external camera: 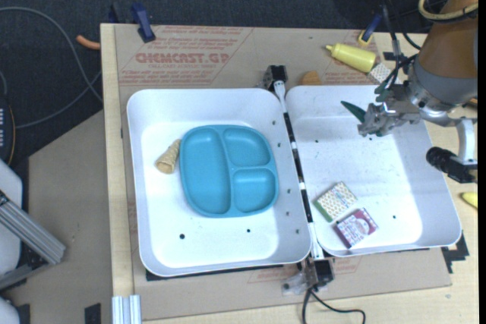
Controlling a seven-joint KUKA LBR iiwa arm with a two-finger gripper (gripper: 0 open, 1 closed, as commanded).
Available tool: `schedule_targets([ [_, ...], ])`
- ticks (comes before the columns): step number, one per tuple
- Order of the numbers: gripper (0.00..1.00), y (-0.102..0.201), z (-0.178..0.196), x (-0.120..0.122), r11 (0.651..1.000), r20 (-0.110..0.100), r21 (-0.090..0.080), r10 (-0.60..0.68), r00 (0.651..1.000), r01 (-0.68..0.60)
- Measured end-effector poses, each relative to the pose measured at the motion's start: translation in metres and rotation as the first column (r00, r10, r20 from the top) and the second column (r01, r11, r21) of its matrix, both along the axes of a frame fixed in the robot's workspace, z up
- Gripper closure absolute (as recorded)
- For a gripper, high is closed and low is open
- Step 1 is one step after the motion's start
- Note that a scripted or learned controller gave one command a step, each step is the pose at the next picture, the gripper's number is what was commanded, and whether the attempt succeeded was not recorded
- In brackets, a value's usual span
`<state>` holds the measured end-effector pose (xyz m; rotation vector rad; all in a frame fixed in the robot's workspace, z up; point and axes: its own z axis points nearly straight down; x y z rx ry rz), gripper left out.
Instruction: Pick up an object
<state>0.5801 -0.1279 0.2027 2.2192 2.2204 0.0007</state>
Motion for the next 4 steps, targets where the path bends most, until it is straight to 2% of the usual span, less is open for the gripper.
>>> schedule_targets([
  [1,1.00,0.018,0.013,0.033,1.000,0.001,0.000,0.001,1.000,-0.001],
  [2,1.00,0.058,0.053,0.036,1.000,0.001,0.001,0.002,1.000,-0.002],
  [3,1.00,0.055,0.062,0.035,1.000,0.002,0.000,0.001,1.000,-0.001],
  [4,1.00,0.097,0.055,0.047,1.000,0.001,0.001,0.001,1.000,-0.001],
])
